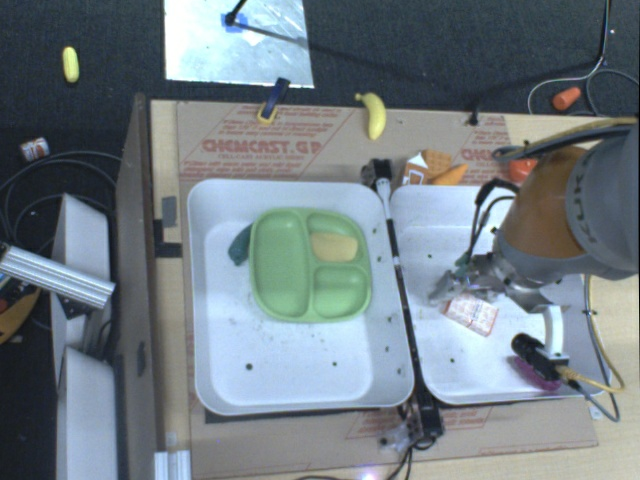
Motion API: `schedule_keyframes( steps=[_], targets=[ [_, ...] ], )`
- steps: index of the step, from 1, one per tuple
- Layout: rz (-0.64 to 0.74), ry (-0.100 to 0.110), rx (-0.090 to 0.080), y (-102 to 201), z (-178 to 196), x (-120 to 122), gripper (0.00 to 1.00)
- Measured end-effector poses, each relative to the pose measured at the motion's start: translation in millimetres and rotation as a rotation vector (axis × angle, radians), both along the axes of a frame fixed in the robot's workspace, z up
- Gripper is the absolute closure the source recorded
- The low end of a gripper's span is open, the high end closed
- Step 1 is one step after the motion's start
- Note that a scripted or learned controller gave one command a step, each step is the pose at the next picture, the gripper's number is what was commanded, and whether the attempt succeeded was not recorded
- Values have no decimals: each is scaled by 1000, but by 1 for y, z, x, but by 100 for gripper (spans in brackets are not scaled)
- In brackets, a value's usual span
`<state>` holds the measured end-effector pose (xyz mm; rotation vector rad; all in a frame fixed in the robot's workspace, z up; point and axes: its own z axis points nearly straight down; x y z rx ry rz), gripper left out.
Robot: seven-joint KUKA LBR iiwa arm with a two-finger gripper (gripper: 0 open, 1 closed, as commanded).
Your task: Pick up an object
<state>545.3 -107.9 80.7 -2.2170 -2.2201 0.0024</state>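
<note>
My gripper (452, 286) is low over the right bin (430, 238), near its middle. A small white packet with red print (472, 314) lies on the bin floor just in front and to the right of it, touching or nearly touching the gripper. A purple object (537, 373) lies near the bin's front right corner, partly covered. In the left bin (215, 268) a green divided plate (300, 268) holds a yellow piece (334, 245) in its back right compartment. A dark teal object (239, 245) rests against the plate's left edge.
Behind the bins, on the cardboard, lie a yellow banana (374, 116), an orange carrot-like item (450, 175) beside a small carton (417, 173), and a blue-and-yellow tool (272, 101). The bin walls meet in a ridge (398, 278) between the bins.
</note>
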Motion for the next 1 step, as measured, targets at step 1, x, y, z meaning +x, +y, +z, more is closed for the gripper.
schedule_keyframes(
  steps=[1],
  targets=[
    [1,-7,-2,-1,15,2,100]
  ],
)
